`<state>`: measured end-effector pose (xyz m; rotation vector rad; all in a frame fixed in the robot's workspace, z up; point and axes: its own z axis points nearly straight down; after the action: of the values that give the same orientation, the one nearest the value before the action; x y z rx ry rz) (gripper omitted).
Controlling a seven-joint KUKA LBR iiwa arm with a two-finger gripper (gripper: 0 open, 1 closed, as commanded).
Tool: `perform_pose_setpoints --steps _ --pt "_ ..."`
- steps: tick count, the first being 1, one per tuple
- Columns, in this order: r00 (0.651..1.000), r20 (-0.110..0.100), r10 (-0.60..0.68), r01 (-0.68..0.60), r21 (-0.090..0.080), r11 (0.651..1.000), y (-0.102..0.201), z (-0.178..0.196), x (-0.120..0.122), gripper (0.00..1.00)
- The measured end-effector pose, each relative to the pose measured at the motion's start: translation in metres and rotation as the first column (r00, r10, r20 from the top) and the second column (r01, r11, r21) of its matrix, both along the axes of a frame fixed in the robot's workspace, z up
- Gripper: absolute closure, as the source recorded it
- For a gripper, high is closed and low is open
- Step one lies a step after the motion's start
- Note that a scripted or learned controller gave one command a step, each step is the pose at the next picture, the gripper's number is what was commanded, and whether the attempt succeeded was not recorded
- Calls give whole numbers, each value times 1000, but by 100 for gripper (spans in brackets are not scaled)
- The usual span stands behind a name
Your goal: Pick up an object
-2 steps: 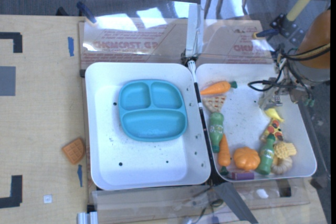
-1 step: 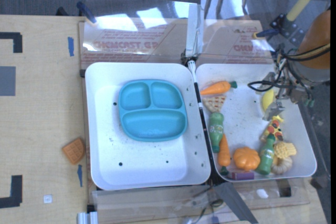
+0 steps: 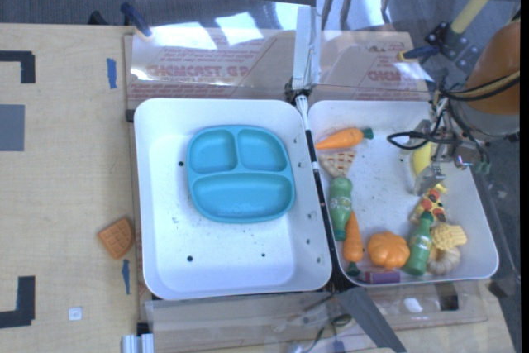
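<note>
My gripper hangs over the right white bin, finger state unclear, just above the small yellow plastic banana: light, stiff, slick, so pinch mid-body.

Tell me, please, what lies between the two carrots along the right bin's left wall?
Between the upper carrot and lower carrot, the camera view shows a waffle piece, then a green bottle.

Two shallow white bins sat side by side. One blue divided plate lay in the left bin. Two orange toy carrots and two green toy bottles occupied the right bin. One orange waffle-like piece lay at the lower left of the frame.
</note>
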<state>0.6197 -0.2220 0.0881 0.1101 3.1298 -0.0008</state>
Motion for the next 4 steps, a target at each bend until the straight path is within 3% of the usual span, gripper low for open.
perform_pose_setpoints --steps 1,2,3,4 --pt "1000 16 1 -1 -4 1000 0 15 5 100" --pt "1000 14 1 -1 -4 1000 0 14 4 0" --pt "1000 1 3 -3 -1 1000 0 0 2 0" --pt "1000 16 4 -4 -5 1000 0 15 7 100"
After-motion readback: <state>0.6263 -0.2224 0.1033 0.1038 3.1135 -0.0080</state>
